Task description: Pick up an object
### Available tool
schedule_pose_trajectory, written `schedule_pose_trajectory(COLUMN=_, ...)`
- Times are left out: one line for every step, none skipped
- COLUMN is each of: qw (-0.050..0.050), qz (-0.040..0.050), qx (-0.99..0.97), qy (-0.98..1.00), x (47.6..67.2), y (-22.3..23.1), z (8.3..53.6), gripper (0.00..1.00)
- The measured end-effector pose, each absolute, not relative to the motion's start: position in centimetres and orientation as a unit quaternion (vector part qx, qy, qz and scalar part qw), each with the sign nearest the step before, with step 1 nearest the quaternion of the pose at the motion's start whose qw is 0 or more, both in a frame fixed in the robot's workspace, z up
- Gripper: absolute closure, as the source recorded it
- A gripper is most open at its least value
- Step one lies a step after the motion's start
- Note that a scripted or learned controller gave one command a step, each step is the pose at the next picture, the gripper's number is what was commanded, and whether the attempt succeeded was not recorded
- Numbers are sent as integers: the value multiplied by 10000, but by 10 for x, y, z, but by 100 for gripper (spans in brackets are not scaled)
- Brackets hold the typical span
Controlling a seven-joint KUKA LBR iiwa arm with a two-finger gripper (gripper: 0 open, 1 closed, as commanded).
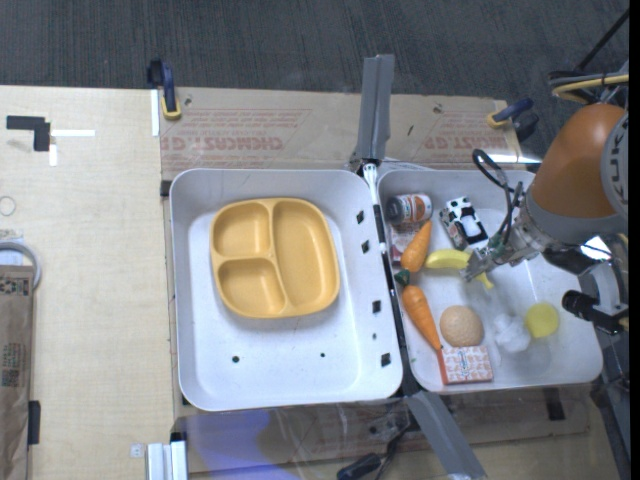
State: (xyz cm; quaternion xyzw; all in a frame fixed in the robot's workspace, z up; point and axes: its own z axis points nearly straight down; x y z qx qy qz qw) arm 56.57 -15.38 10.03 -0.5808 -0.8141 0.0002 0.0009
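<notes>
Cardboard-topped bench under the camera carries two white bins side by side; your work is in the right bin. The likeliest target is the banana, lying near the bin's middle, between the upper carrot and the hand. Its long axis runs roughly left to right, one end toward the carrot, the other end reaching under the hand's tips. The hand sits at that right end, touching or just above it; contact cannot be confirmed. Whether the fingers are apart or together cannot be told, as they are small and blurred against the fruit. Nothing is visibly clamped.

Judgement: you are at the approach or closing stage, with no lift evident. A grip at the banana's end rather than its middle risks the fruit pivoting out.

Neighbours: a black-and-white toy just above, a can beyond it, a second carrot and a bun below. The left bin holds a yellow divided plate.
</notes>
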Motion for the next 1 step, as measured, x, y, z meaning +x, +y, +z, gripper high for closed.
schedule_pose_trajectory(qw=-1, qz=8, qx=-5787, qy=-8156, x=554, y=-108, z=290, gripper=100)
